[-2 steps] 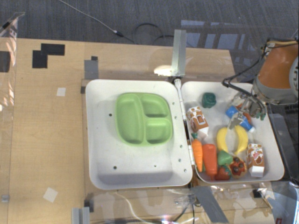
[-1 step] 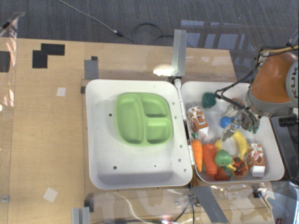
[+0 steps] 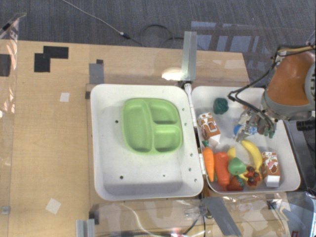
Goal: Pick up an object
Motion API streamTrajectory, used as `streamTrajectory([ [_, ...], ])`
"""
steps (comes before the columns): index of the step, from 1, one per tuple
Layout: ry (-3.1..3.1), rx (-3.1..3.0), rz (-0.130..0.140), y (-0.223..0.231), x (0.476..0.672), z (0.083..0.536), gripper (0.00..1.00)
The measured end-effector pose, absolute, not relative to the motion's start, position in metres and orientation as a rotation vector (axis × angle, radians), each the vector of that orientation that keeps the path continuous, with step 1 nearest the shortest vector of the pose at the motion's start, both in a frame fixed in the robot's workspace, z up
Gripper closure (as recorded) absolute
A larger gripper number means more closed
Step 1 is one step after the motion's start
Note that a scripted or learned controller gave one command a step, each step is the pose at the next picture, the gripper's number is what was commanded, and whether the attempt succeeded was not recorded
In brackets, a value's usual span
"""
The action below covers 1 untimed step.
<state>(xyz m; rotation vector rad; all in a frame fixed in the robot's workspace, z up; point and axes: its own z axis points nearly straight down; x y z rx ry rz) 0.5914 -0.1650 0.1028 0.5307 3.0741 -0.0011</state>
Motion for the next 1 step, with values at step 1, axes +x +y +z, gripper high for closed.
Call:
streamTrajectory([
  [1, 3.097, -0.433, -0.007, -0.1876, 0.598, 0.2025, 1.0],
])
